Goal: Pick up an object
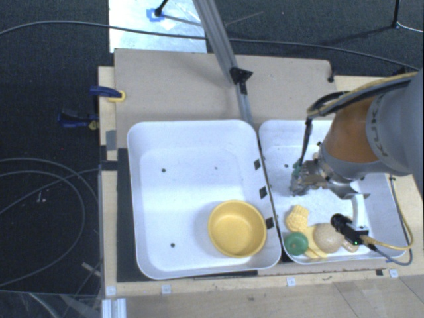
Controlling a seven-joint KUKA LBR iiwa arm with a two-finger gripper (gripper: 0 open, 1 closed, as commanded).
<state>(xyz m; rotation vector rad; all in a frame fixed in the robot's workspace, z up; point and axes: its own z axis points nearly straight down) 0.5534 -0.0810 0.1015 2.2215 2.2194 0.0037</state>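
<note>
My gripper (pixel 299 181) hangs low over the middle of the right bin (pixel 281 144), and I see nothing held in it. Just in front of it lies a small yellow ridged object (pixel 298 217). A green round object (pixel 296 243) sits at the bin's front left corner. To its right rests a beige rounded object (pixel 324 237). In the left bin (pixel 165 144) a yellow bowl (pixel 237 227) stands upright near the front right corner.
The grey arm with its orange band (pixel 351 138) covers much of the right bin's right side. A grey pole (pixel 218 38) slants across the board behind the bins. A blue and yellow clamp (pixel 106 93) grips the bench's left edge.
</note>
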